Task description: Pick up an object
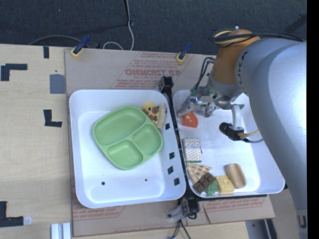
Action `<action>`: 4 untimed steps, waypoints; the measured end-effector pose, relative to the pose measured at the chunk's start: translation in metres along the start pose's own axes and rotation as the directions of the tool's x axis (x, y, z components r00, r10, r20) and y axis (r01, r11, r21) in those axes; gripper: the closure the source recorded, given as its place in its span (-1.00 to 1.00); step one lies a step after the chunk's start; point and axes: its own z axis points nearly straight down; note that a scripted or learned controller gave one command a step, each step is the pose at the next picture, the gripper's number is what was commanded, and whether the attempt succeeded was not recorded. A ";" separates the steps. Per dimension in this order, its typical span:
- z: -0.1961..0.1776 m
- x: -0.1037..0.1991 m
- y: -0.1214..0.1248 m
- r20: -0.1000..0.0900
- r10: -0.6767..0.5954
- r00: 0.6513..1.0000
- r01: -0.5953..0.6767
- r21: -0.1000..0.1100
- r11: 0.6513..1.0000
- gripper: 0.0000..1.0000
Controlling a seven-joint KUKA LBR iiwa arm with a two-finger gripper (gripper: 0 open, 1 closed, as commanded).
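Orange toy (189,119) just below claw (195,105) (right bin (259,156)); claw state unclear.

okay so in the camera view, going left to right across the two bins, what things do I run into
Green divided plate → pizza slice toy beside the plate's far right corner → red toy under the tool → waffle-patterned block → bread roll toy. I left out the cluster at the right bin's near edge, since those pieces overlap.

Smooth green plastic tray (127,137), glossy white bins (84,148), matt cardboard base (144,68)
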 end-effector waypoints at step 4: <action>-0.016 -0.021 0.006 0.000 0.001 1.000 -0.001 -0.002 1.000 -1.00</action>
